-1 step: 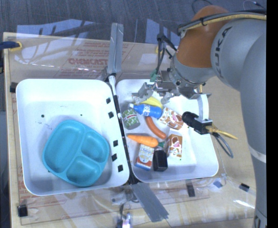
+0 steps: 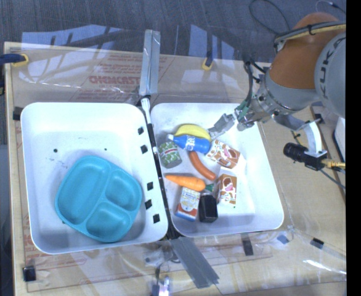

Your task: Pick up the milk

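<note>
This is a robotics lab, set up for grasping trials. A plywood tabletop (image 2: 291, 184) carries 2 shallow white bins (image 2: 32, 165) fixed side by side, with a clear plastic sheet (image 2: 106, 60) just behind them and clamps (image 2: 11, 59) on the tabletop's edges. Right of the bins, a grey and orange industrial arm (image 2: 304, 60) trails loose cables (image 2: 273, 11). Grey carpet (image 2: 76, 5) lies beyond the tabletop.
</note>
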`<state>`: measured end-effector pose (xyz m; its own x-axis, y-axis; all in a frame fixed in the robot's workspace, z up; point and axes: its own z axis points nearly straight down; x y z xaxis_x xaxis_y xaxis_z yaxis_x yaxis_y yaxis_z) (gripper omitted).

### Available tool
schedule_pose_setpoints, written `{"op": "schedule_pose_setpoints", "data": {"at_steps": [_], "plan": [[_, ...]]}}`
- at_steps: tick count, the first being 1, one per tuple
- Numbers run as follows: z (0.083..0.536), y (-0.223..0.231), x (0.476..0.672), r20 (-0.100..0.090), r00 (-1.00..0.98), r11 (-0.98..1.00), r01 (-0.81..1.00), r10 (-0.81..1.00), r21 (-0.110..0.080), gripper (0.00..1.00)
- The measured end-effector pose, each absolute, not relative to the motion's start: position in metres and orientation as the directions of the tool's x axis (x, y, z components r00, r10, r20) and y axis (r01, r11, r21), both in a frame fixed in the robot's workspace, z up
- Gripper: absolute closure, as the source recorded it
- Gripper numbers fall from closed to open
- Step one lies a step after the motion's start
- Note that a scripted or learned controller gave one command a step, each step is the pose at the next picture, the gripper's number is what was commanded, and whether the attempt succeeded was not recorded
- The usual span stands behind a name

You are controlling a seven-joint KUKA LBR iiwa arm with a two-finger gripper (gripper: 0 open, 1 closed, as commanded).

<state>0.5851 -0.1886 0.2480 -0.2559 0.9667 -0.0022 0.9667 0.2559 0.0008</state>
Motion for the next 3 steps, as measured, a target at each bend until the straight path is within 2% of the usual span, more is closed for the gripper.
{"op": "schedule_pose_setpoints", "data": {"at_steps": [1,2,3], "plan": [[0.192,-0.21,0.564,0.001,-0.344,0.344,0.939,0.939,-0.002,0.0],[0.114,-0.211,0.581,-0.015,-0.393,0.394,0.919,0.919,0.017,0.0],[0.108,-0.211,0.548,-0.027,-0.413,0.414,0.91,0.91,0.031,0.0]]}}
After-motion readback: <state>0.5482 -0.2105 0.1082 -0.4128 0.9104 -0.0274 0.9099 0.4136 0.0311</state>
